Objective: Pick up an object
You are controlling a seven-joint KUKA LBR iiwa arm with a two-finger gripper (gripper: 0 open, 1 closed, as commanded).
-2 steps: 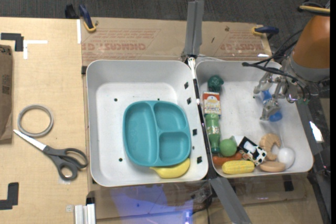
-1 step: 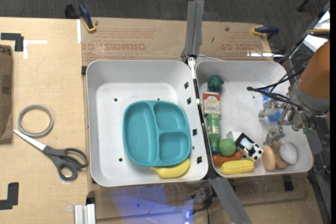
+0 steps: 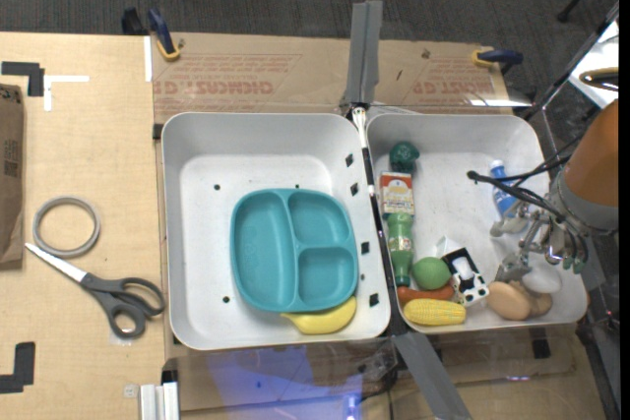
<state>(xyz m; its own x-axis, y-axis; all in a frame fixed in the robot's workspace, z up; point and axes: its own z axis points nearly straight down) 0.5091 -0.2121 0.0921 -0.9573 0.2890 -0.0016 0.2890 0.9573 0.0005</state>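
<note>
**Supervisor:** Where was the gripper when you looked?

**Me:** The gripper (image 3: 520, 263) was low in the right bin (image 3: 448, 128), near its right wall, hanging just above a tan, potato-like object (image 3: 509, 301) in the front right corner. I could not tell how its jaws stood; cables and metalwork blurred together there. I saw nothing between them, so I judged it was holding nothing.

**Supervisor:** So what was within reach?

**Me:** The tan object was nearest. Just left of it lay a small black-and-white cow toy (image 3: 467, 278), a corn cob (image 3: 434, 312), a green ball (image 3: 429, 272) and a green bottle (image 3: 399, 211) lying along the divider. A blue item (image 3: 501, 190) sat behind the gripper by the right wall.

**Supervisor:** What worried you?

**Me:** The tan object looked rounded and smooth, and it sat against the bin wall. I thought a descending finger could strike the wall or the rim, or the object could squirt sideways as the jaws closed. The cow toy was close enough to be nudged too. The left bin (image 3: 187, 211), with its teal divided plate (image 3: 293, 249) and banana (image 3: 322, 319), was well apart and not at risk.
</note>
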